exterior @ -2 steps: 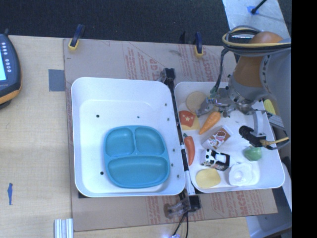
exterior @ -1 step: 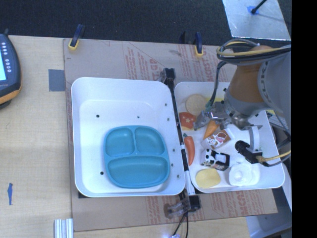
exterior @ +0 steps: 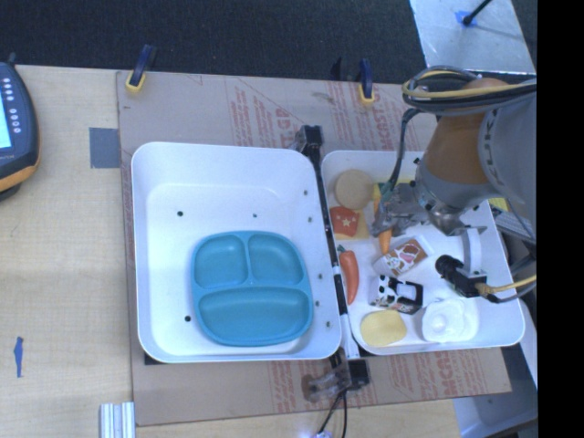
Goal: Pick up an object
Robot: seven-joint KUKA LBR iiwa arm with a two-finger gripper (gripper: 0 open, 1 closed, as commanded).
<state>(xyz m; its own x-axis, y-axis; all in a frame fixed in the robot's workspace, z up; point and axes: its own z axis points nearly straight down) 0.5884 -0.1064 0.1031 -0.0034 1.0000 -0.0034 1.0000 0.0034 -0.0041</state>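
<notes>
The arm reaches in from the right, and its gripper is low over the back middle of the right bin. Under and around it lie several small items: a tan round cookie, a red piece, an orange carrot-like stick, a small printed card, a black-and-white toy, a yellow oval and a white lump. A thin orange item sits right below the fingertips. The wrist hides the gap between the fingers.
The left bin holds a blue divided plate. A black clamp sits at the bins' shared back corner. A handheld pendant lies at the far left of the bench.
</notes>
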